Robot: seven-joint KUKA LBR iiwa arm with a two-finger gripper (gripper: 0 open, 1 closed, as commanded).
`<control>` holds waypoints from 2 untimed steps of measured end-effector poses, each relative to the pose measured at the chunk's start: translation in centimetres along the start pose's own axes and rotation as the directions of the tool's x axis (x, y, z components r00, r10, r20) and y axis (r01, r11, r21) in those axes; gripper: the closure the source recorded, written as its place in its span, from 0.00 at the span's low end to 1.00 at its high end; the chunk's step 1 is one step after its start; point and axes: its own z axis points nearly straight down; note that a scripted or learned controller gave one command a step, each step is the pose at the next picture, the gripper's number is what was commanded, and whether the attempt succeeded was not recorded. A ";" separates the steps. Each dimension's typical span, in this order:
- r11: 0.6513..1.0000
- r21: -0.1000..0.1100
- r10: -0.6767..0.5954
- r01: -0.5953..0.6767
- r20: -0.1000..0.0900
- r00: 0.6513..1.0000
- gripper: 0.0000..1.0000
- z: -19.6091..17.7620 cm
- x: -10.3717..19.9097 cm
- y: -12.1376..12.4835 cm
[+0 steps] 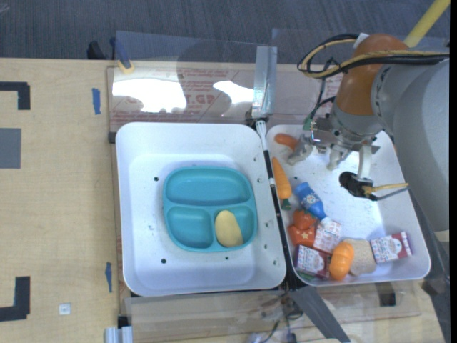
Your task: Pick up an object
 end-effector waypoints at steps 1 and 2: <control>1.000 -0.022 0.008 -0.008 -0.007 1.000 0.00 -0.1 -0.8 -8.7; 1.000 -0.027 0.011 -0.011 -0.008 1.000 1.00 -1.3 -0.8 -8.4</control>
